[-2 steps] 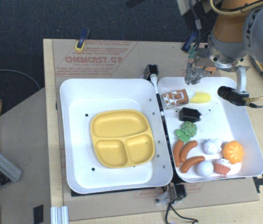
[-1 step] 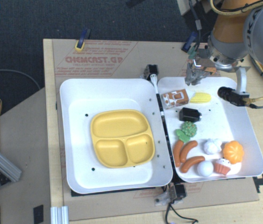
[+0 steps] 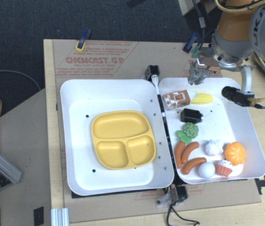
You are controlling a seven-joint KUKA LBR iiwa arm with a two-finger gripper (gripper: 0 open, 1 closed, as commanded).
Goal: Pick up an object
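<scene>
A sheet of brown board (image 3: 99,60) with red printing is laid over the bench, and a blue and yellow clamp (image 3: 82,40) is fixed at its far left edge. Two shallow white bins are set on it side by side, their inner rims touching.

The left bin (image 3: 73,126) holds a yellow tray (image 3: 123,139) with three compartments, smooth and rounded at the corners. Small dark holes are seen in the bin floor around it.

A black strip with a clip (image 3: 152,71) at its far end runs between the two bins.

The right bin (image 3: 245,121) holds the small objects. At the far end, a brown and white box (image 3: 176,99) lies just beside a yellow corn cob (image 3: 201,98). A black block (image 3: 191,115) lies nearer, with green broccoli (image 3: 188,132) just below it. Two glossy red sausages (image 3: 187,151) lie together; the nearer one touches a white ball (image 3: 207,169). A second white lump (image 3: 212,148), an orange pumpkin (image 3: 235,153) and a cupcake (image 3: 224,168) are grouped at the near right corner.

The gripper (image 3: 197,75) hangs at the far rim of the right bin, above the box and corn cob, with nothing seen between its fingers. Whether the fingers are apart or together cannot be told, as they are small and blurred. A black fitting (image 3: 236,95) juts over the bin's right rim. The arm (image 3: 245,18) is cut off at the top right edge.
</scene>
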